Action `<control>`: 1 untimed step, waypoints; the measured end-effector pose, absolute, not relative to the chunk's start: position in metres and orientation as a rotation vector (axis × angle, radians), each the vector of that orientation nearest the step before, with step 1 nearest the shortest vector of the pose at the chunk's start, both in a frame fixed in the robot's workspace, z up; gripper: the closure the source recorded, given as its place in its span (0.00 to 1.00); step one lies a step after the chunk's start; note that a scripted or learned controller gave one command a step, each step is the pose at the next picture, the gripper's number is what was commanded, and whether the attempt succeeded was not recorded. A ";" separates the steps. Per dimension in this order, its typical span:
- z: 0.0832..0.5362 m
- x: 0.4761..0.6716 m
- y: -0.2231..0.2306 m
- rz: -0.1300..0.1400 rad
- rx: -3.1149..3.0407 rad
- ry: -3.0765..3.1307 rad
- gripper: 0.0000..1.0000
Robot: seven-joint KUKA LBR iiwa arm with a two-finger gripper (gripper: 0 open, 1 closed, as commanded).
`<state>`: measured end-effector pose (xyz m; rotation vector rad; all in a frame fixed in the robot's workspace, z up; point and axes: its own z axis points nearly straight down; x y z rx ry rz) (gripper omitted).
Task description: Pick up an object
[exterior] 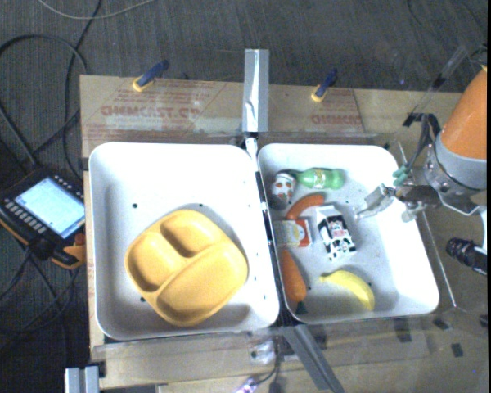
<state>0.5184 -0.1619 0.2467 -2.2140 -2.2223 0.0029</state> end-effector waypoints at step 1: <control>0.150 0.525 -0.138 0.003 -2.128 -2.304 0.00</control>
